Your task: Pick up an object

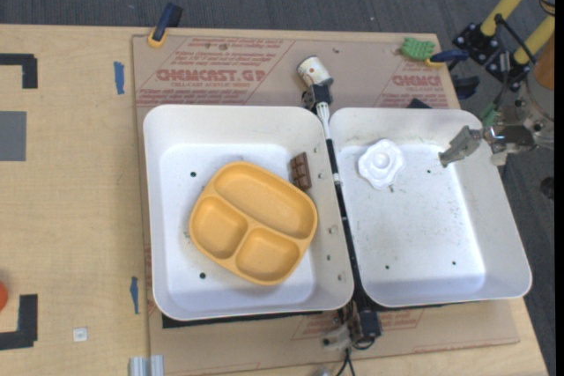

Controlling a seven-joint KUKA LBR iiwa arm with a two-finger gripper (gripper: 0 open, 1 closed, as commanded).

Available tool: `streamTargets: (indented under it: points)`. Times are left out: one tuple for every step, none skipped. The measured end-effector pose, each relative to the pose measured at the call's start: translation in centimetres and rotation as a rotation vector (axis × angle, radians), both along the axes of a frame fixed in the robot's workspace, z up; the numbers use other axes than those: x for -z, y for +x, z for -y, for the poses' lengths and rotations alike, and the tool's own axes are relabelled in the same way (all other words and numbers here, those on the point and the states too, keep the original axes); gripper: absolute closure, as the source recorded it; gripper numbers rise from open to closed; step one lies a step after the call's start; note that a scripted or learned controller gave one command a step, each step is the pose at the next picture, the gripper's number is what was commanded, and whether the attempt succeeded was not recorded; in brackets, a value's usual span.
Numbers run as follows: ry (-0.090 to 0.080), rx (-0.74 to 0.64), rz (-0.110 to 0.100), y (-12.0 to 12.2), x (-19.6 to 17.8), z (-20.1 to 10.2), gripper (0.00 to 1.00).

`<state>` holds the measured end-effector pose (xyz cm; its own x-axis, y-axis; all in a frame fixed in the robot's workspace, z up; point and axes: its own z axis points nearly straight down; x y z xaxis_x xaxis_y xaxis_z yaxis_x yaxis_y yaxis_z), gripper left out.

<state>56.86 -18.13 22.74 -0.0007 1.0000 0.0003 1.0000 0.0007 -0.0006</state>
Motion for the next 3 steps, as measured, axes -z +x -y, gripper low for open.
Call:
streamTargets:
  points:
    - [0.001,-0.034,0.0,0.7,13.9,-6.6,0.0]
    - [-0.001,-0.289,0.003,8.6,14.2,-7.7,0.0]
    - [-0.003,-0.289,0.006,8.7,13.1,-7.7,1.0]
